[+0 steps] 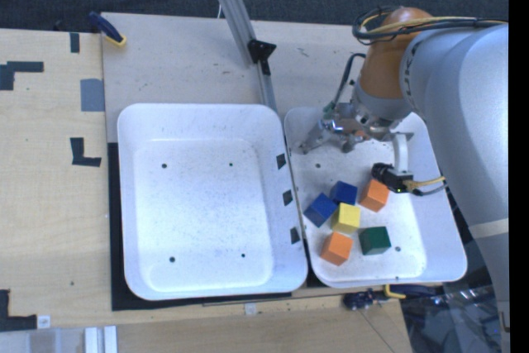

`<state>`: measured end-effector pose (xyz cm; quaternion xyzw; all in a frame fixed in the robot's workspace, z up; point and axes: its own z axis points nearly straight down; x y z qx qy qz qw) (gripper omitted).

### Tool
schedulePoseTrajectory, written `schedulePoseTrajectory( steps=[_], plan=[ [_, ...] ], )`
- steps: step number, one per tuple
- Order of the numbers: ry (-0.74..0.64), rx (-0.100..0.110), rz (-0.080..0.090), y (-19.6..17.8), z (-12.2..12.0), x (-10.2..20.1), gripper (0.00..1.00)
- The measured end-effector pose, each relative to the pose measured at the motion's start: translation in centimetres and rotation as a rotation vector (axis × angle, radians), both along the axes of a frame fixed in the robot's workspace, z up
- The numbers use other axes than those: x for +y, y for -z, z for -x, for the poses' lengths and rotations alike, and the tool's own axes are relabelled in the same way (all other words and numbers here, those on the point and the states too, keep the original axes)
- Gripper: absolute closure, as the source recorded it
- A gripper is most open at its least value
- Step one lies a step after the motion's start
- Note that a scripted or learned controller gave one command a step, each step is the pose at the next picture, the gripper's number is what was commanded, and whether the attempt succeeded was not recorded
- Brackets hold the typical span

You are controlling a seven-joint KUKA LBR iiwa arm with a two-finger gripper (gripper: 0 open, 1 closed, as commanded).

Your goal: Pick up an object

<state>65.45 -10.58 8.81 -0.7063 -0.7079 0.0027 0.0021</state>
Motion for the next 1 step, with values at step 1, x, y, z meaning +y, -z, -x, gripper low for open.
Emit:
schedulePoseTrajectory(
  steps=[1],
  plan=[
    [-0.002, -0.005, 0.0, -1.35, -0.16, 0.08, 1.0]
  ],
)
